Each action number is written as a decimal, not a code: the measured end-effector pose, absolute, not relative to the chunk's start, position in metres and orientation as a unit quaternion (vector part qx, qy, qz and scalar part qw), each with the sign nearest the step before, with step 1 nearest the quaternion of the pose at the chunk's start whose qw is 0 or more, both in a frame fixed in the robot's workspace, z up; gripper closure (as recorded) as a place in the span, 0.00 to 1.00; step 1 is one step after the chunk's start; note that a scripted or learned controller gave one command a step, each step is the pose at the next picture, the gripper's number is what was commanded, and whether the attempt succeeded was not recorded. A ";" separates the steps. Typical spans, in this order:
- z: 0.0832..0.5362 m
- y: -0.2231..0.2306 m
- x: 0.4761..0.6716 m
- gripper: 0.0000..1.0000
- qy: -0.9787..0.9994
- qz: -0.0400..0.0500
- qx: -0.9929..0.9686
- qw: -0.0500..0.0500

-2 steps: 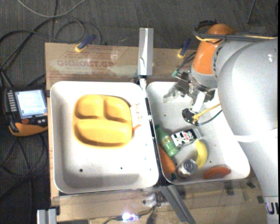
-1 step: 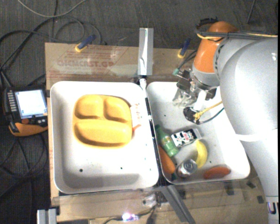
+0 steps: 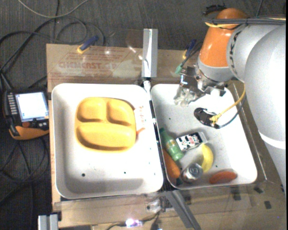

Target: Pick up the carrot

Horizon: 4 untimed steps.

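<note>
carrot (image 3: 171,166) lies at the right bin's (image 3: 240,128) front-left, beside the green bottle (image 3: 172,145) and can (image 3: 192,172). stiff, light, smooth, probably slippery; pinch mid-body across its width. hand (image 3: 185,96) hovers at the bin's back, can't tell finger state.

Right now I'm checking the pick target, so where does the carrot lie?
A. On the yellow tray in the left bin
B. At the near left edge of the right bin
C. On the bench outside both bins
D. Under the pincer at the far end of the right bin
B: the carrot lies along the right bin's near left edge, beside the green bottle and the can.
</note>
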<state>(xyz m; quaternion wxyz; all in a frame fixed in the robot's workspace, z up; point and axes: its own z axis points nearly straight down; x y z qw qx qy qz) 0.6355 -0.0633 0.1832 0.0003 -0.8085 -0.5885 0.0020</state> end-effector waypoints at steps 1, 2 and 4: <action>0.133 -0.101 0.625 1.00 -0.577 0.002 -0.817 0.001; 0.120 -0.118 0.581 1.00 -0.692 0.001 -0.722 0.001; 0.143 -0.102 0.516 1.00 -0.795 0.001 -0.606 0.001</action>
